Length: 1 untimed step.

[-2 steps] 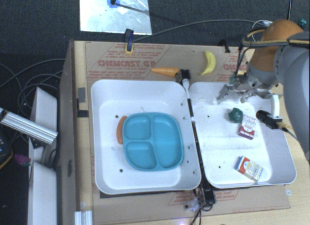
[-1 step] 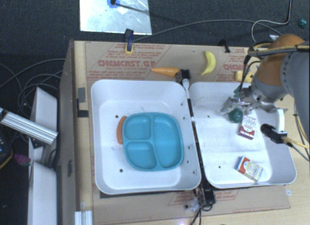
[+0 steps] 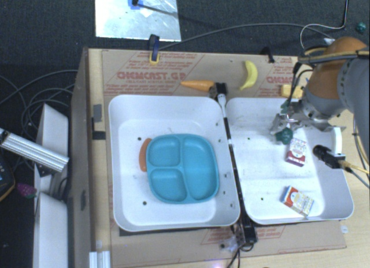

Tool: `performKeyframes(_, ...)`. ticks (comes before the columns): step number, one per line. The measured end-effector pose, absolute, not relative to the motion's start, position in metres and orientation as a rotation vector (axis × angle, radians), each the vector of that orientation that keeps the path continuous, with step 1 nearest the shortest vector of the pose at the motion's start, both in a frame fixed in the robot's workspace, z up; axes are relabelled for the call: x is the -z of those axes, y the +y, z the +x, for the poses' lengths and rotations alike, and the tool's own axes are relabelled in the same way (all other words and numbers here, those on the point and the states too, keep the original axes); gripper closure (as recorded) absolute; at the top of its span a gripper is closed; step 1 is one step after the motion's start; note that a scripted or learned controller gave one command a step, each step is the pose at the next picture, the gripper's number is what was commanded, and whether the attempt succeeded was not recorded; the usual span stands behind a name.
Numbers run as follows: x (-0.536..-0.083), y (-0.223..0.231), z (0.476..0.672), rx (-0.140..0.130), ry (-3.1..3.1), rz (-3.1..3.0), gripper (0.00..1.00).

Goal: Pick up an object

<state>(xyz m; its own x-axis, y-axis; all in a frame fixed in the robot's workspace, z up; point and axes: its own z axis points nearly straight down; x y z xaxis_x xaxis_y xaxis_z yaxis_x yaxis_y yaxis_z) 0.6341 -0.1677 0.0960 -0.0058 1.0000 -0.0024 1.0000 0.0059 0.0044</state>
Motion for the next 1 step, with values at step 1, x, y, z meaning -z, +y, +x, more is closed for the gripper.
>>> performKeyframes(1,-0.1564,-0.1157,0.6378,-0.005,2.224,2.213,1.0)
